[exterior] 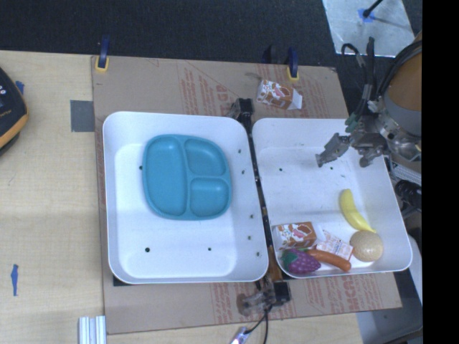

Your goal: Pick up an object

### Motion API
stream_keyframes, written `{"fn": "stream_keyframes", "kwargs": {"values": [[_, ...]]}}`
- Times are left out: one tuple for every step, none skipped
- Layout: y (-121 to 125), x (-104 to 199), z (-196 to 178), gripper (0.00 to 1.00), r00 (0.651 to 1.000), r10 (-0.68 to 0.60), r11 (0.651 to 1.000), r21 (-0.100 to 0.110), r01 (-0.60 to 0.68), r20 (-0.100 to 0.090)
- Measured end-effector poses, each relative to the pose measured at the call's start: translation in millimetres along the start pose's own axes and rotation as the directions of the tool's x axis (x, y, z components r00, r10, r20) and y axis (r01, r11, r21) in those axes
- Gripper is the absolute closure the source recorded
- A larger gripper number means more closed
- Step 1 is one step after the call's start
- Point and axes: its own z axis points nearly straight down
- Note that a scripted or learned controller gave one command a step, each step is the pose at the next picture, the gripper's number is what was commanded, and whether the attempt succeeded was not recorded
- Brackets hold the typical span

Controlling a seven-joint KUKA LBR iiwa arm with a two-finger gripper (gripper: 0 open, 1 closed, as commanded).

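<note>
Your nearest target, the banana (354, 211), lies in the right bin (301, 192), well apart from the packets and grapes (303, 262) crowding its front edge. The gripper (349, 154) hovers above, jaws spread, holding nothing. Descend straight, straddling the banana's width, then close.

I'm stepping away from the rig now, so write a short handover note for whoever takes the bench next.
Tool: open, holding nothing, above the upper part of the right bin.
Objects: banana, round beige ball, orange carrot, purple grapes and two small printed packets are clustered in the right bin's near corner. A blue divided plate lies in the left bin. Another packet lies outside the bins.
Done: nothing picked yet.
Left: lower onto one object, probably the banana, grasp and lift.
</note>
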Motion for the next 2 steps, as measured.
{"fn": "stream_keyframes", "kwargs": {"values": [[-17, -86, 109, 0.0, 1.0, 0.002, 1.0, 0.001, -0.002, 0.002], [-7, -78, 160, 0.0, 1.0, 0.0, 1.0, 0.001, 0.0, 0.0]]}}
